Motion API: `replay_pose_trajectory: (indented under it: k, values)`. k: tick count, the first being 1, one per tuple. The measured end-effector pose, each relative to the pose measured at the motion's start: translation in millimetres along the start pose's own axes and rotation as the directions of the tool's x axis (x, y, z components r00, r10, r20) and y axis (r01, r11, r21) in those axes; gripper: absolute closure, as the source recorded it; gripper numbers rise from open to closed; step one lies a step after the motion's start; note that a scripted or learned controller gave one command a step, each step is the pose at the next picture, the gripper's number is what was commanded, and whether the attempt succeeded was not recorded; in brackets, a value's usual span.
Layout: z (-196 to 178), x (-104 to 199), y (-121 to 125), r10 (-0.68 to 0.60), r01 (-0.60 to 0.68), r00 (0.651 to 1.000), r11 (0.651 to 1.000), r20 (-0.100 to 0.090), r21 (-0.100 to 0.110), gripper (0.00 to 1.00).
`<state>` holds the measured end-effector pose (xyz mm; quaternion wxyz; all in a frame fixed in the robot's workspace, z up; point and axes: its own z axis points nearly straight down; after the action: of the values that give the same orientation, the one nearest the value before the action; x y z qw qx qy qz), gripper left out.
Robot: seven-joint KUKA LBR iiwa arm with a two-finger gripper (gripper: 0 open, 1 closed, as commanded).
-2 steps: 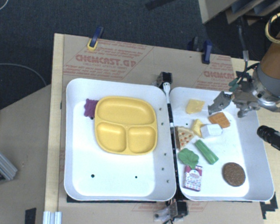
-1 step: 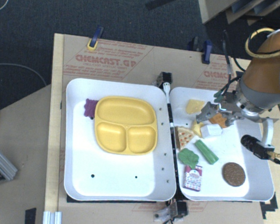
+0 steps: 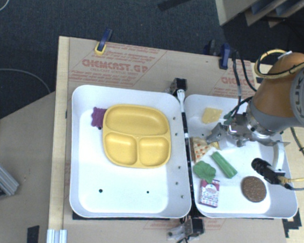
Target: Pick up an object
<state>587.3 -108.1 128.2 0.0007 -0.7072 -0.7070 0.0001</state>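
Toy food like the green pickle (image 3: 223,164) is judged light and best pinched across its middle; whether the tool (image 3: 221,135) is wide or narrow cannot be told.

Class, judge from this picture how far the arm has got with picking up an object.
Nothing looks lifted yet: the green block, brown disc and red packet lie in the right bin. The gripper is low beside the pizza slice. Grasping and lifting remain.
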Motion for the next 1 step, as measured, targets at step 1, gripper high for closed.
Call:
replay_pose_trajectory:
  k: [1]
  values:
    - [23.7, -3.1, 5.1, 0.002, -0.002, 1.0, 1.0, 0.008, -0.019, 0.0]
